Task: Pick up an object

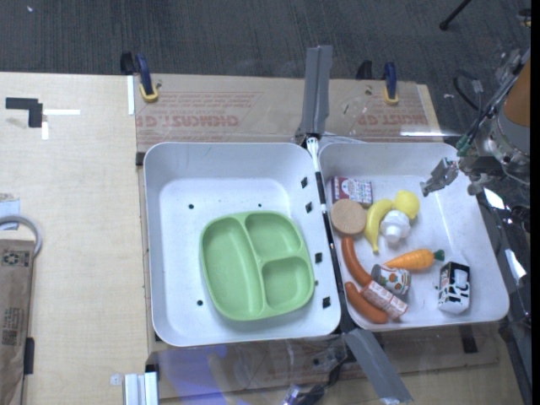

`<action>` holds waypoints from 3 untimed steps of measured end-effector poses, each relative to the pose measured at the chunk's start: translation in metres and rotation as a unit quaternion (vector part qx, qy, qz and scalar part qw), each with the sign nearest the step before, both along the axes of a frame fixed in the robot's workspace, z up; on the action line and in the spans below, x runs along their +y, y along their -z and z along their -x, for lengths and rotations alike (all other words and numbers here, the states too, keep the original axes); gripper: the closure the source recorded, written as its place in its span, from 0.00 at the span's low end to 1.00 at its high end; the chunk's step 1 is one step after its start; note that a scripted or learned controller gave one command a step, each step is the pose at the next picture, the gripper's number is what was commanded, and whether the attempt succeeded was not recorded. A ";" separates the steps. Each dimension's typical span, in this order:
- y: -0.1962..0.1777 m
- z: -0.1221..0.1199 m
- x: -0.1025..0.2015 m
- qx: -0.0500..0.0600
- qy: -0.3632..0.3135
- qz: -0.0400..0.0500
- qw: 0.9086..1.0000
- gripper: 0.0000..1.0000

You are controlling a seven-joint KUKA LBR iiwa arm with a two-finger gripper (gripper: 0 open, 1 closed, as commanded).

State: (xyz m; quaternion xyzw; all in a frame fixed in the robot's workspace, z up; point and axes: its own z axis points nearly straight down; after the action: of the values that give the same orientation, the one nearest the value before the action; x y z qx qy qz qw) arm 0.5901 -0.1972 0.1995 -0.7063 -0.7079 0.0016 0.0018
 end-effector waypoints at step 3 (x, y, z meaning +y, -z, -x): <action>0.103 0.043 0.084 0.001 -0.099 -0.001 0.995 0.00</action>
State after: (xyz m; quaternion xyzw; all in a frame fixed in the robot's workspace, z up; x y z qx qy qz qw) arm 0.5474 -0.1131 0.0964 -0.6331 -0.7741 0.0017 0.0029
